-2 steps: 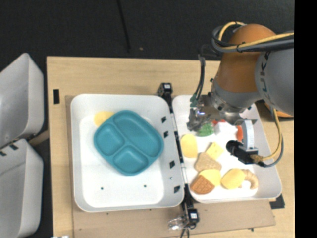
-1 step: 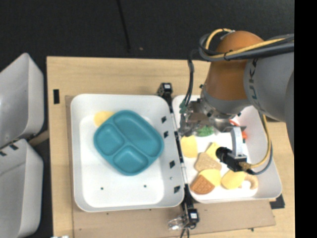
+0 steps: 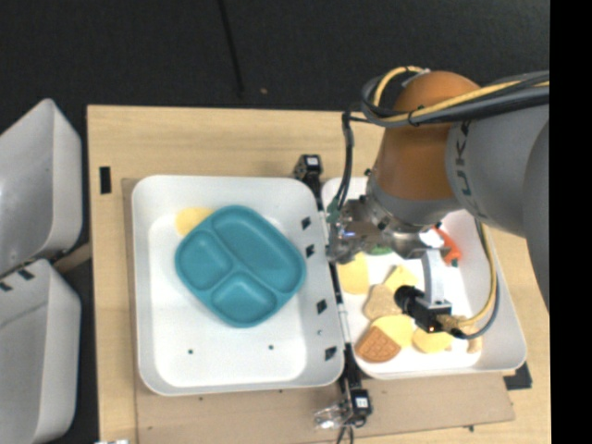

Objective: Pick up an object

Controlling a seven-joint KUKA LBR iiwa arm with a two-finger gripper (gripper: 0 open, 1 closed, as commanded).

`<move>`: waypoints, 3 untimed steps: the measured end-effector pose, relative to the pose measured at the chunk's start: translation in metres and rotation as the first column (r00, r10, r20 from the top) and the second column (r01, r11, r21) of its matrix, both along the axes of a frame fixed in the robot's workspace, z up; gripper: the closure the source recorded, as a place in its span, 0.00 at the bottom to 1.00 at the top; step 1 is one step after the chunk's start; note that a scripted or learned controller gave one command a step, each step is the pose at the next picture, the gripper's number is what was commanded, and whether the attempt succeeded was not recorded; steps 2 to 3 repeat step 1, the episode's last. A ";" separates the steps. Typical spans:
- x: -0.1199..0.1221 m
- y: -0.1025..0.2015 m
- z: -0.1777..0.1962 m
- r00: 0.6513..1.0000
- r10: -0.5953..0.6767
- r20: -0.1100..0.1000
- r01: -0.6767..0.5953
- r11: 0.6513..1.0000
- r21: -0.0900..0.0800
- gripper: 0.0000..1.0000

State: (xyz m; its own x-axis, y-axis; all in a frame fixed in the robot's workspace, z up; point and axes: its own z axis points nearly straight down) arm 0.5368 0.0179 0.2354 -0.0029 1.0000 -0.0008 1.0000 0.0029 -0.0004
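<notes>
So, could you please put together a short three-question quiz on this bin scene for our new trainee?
1. True or false: the teal divided plate lies in the right bin.
2. Which item sits nearest the front edge of the right bin? A) the round waffle B) the orange item C) the teal divided plate
3. Fill in: the arm hangs over the ____ bin.

Key
1. False; it lies in the left bin, partly covering a yellow item.
2. A.
3. Right; the end effector's fingers cannot be made out among the food pieces.
</notes>
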 end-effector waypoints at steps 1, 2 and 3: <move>0.003 -0.006 -0.003 1.000 -0.003 0.001 0.003 1.000 0.000 1.00; 0.003 -0.006 -0.003 1.000 -0.003 0.001 0.003 1.000 0.000 1.00; 0.003 -0.006 -0.003 1.000 -0.003 0.001 0.003 1.000 0.000 1.00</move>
